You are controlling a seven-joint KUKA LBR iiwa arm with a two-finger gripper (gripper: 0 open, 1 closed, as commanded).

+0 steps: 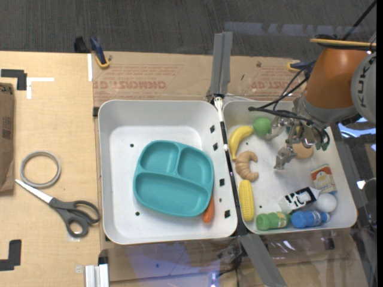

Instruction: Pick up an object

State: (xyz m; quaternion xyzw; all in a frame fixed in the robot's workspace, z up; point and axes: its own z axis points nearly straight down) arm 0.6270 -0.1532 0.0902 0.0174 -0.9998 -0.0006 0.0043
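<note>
**Bench, right bin: reach stage, nothing picked**

Your gripper [289, 150] hangs over the right bin [342, 220], fingers apart, nothing between them. Egg [304, 151] just beside, green ball [261, 125] near, croissant [247, 165] further left. Next: you center on one, descend, close.

- Far: dark grey carpet floor [179, 8].
- Left: light wooden bench top [45, 130].
- Brown cardboard sheet [155, 79] lies behind the bins.
</note>
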